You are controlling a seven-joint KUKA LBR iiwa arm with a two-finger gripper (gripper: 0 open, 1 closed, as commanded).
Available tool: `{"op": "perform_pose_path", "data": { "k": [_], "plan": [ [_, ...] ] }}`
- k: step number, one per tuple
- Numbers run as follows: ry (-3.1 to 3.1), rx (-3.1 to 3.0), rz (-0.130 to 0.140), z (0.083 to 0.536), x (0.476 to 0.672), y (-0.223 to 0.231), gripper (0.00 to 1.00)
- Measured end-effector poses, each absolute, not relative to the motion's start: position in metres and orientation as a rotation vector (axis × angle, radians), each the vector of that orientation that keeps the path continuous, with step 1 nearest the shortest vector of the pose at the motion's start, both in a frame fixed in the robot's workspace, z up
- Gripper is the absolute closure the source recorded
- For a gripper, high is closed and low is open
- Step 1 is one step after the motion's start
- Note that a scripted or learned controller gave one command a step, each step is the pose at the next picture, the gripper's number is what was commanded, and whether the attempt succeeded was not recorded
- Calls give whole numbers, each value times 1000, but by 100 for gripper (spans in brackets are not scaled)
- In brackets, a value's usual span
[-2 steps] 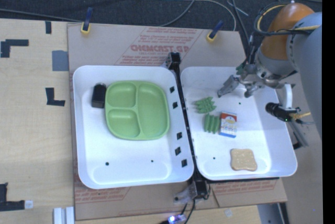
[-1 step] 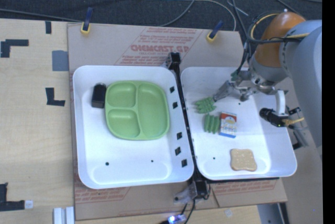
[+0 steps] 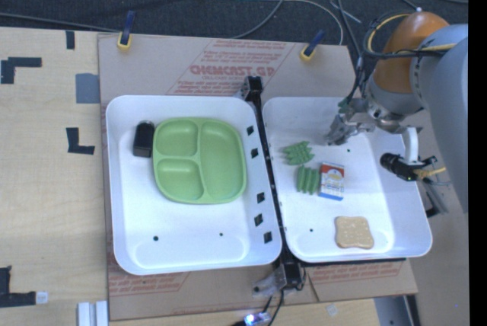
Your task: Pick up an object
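Carton [image 3: 332,181], red/blue label, text unreadable

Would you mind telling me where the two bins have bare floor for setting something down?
Left bin: the front strip below the green tray. Right bin: the back-left corner. Its middle is crowded: green pieces, small carton, toast, gripper.

Cardboard sheet [image 3: 228,65] under bins; yellow clamps [image 3: 124,40] at its far edge.

Robotics lab, shown by a plywood worktop [image 3: 46,164] marked with black tape, cardboard sheet [image 3: 221,65] held by clamps [image 3: 125,35], loose cables [image 3: 251,8] run over dark carpet, two white bins [image 3: 122,241] mounted side by side
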State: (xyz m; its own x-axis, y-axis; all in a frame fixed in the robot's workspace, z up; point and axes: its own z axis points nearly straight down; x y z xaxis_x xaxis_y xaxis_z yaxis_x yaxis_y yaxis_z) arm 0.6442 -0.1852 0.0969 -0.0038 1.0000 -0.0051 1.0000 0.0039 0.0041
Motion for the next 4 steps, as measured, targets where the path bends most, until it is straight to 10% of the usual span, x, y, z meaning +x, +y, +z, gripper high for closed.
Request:
{"op": "perform_pose_path", "data": {
  "k": [3, 4],
  "plan": [
    [2222, 2216, 5, 231, 649, -188, 100],
    [2230, 2215, 1, 227, 650, -124, 100]
  ]
}}
